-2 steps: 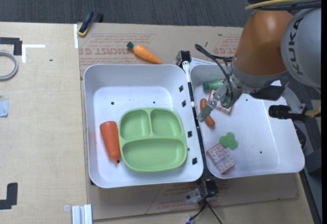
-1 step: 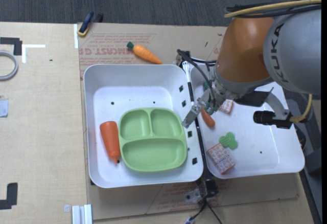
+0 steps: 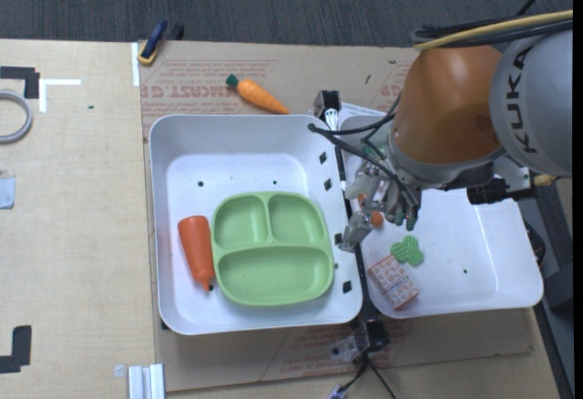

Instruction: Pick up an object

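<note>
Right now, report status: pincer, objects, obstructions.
Pincer over right bin, nothing seen held. Green toy and patterned block just below. Bin divider close alongside.

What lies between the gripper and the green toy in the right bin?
Camera view: only bare white bin floor separates the gripper from the green toy.

The arm (image 3: 474,106) hides much of the right bin (image 3: 492,288); its fingers (image 3: 378,210) blur together
</note>
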Available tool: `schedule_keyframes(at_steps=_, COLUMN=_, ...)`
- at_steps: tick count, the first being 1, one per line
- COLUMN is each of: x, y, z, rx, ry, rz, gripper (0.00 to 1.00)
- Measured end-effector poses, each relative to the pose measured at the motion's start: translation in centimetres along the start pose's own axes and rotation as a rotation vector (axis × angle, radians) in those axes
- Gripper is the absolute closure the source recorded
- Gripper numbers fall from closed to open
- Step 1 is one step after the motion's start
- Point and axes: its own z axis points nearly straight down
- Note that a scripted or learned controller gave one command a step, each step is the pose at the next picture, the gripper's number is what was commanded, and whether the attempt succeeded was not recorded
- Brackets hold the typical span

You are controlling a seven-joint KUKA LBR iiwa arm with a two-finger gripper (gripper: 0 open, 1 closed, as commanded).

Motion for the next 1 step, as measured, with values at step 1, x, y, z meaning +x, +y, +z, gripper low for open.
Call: schedule_keyframes(at_steps=1, x=3.99, y=-3.43, z=0.0, rx=0.0, ry=0.0, rz=-0.116, gripper=0.0)
